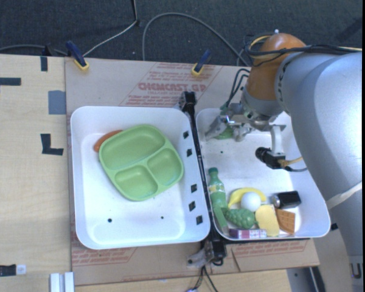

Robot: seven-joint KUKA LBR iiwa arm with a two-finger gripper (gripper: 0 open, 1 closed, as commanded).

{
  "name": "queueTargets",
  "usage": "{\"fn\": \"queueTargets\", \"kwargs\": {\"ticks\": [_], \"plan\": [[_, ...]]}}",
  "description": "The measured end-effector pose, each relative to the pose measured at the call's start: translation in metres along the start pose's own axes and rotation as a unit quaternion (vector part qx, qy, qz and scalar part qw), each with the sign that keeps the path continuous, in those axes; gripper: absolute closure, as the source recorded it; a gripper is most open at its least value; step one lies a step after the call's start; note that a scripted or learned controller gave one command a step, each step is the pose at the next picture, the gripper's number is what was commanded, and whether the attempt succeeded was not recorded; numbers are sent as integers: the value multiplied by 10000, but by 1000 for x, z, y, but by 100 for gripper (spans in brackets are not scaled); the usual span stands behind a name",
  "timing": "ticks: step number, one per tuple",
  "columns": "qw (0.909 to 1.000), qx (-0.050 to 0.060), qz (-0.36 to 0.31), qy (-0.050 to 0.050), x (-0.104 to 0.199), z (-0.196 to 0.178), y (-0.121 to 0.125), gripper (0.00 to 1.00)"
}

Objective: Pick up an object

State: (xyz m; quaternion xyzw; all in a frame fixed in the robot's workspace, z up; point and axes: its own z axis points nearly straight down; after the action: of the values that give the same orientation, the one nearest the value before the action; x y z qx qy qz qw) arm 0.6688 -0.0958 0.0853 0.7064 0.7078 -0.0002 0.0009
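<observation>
My gripper (224,128) hangs low over the far left corner of the right bin (304,184), just inside its wall. A small pale green patch sits right under it, too blurred to name. Toward the near end of this bin lie a green bottle (216,188), a white egg (251,200) on a yellow banana (236,195), a bumpy green vegetable (240,218), a yellow block (266,219), a brown cracker (286,220) and a small black item (288,198).
The left bin (85,212) holds a green divided plate (143,161) with an orange thing (102,140) poking out from under its far left edge. A black divider (194,157) runs between the bins. The arm's grey body (328,120) covers the right bin's right side.
</observation>
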Motion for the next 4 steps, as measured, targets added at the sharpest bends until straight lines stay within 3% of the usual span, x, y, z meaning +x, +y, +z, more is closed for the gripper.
{"fn": "queueTargets", "kwargs": {"ticks": [4], "plan": [[10000, -3, 2, 1, -8, 0, 0, 0]]}}
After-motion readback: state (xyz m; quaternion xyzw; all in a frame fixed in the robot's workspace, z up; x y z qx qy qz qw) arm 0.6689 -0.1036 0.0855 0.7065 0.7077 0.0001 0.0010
